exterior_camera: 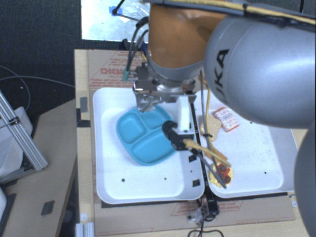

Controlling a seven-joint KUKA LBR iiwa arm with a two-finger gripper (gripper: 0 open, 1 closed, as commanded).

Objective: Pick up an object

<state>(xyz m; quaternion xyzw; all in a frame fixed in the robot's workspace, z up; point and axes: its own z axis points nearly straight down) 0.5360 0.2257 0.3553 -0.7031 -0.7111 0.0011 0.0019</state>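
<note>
A blue divided plate (pixel 143 137) lies flat in the left bin (pixel 111 181), towards its back right. My gripper (pixel 146 104) hangs from the wrist right over the plate's far edge, low and close to it. The wrist hides the gripper's tips, and I see nothing held between them. The big grey and orange arm covers the back of both bins.
The right bin (pixel 261 177) holds a small red and white packet (pixel 225 118) near its back left and a small orange and grey object (pixel 222 173) at its front left. A cardboard sheet (pixel 106 68) lies under the bins. Bare white floor shows in front of the plate.
</note>
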